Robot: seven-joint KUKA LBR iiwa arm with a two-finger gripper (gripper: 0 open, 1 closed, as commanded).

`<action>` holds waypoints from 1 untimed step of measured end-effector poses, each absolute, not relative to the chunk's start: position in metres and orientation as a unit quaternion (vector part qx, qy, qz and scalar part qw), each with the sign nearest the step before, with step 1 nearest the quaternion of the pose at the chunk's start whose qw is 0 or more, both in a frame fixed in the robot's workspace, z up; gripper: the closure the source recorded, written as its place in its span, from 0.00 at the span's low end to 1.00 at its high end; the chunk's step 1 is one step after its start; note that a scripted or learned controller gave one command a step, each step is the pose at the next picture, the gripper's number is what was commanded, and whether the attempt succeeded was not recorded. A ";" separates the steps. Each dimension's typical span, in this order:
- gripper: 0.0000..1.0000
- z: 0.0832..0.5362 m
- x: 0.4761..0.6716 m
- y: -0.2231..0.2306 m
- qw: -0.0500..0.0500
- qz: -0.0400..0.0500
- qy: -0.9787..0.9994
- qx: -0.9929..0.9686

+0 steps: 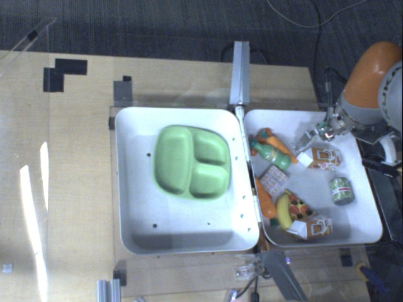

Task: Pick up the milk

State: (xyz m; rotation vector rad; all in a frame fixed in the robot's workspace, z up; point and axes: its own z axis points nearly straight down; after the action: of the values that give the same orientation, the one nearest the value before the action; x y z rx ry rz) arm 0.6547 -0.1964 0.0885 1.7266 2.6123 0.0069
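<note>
My tool (318, 133) hung over the far side of the right bin (371, 231), just left of my grey wrist and orange band, and I could not tell from this angle what state it was in; nothing showed held in it. The milk, as I judged it, was the small white carton (323, 158) with the red and orange print lying just near of the tool, close but not clearly touching it. A second, similar carton (315, 228) lay at the near edge of the same bin beside a banana (284, 211), so I was not certain which of the two was meant. Around them sat a green bottle (274, 156), a carrot (275, 143), a small checked packet (273, 181) and a green can (342, 190). The left bin (129, 187) held a green divided tray (191, 161). I took this to be the approach step, with the pick itself not yet made. The next move, I judged, called for centring the tool over the far carton, lining up across its narrower sides, then coming down without nudging it toward the bin wall or the can.
</note>
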 end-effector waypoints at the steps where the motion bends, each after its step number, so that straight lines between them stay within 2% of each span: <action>1: 1.00 0.102 0.658 -0.195 0.009 0.004 0.835 0.550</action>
State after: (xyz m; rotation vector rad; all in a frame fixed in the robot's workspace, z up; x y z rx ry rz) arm 0.6576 -0.1952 0.1019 1.7189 2.6079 0.0130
